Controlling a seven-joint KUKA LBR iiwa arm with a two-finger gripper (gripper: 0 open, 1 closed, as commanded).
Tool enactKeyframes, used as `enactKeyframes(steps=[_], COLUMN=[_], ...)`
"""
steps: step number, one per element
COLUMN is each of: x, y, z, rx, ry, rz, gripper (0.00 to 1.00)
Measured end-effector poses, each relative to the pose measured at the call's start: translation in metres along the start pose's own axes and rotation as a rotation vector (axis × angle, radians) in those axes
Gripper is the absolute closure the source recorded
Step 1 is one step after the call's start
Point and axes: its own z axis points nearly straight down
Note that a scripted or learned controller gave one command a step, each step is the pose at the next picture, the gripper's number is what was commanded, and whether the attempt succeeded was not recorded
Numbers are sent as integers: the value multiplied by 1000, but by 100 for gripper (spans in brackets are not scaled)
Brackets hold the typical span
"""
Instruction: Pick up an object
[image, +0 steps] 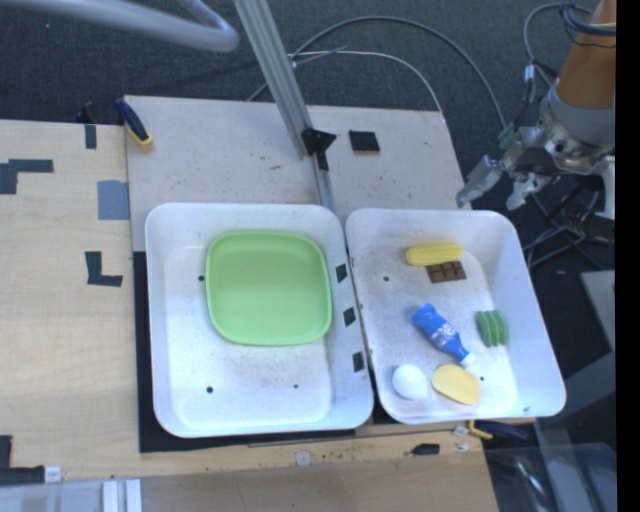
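In the right bin (535, 330), nearest the front rim, a white ball (408, 381) and a yellow wedge-shaped piece (456, 384) are seen lying just beside each other. Behind them lie a blue bottle (440, 333), tilted, and a small green ribbed piece (491, 327) near the right wall. Further back, a brown chocolate bar (446, 271) is touching a yellow corn-like piece (433, 254). Any of these could serve as the thing to pick.

A miss is judged likely if the ball is chosen, since it could roll away from closing fingers. The chocolate bar lies flat and may offer little to grip; a grasp there could also nudge the yellow piece touching it. A descent near the bin wall might strike the rim.

The left bin (160, 330) carries a green plate (268, 287).

Farthest back, the tool (500, 180) hangs above the counter (400, 170), beyond the right bin's far corner, holding nothing. Whether its fingers are apart or together cannot be told, as they are small and blurred. The arm (585, 70) is cut off at the upper edge.
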Motion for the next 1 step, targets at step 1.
enactKeyframes(steps=[1], x=[-5], y=[-6], z=[60], rx=[5], ry=[1], rz=[1], gripper=[0])
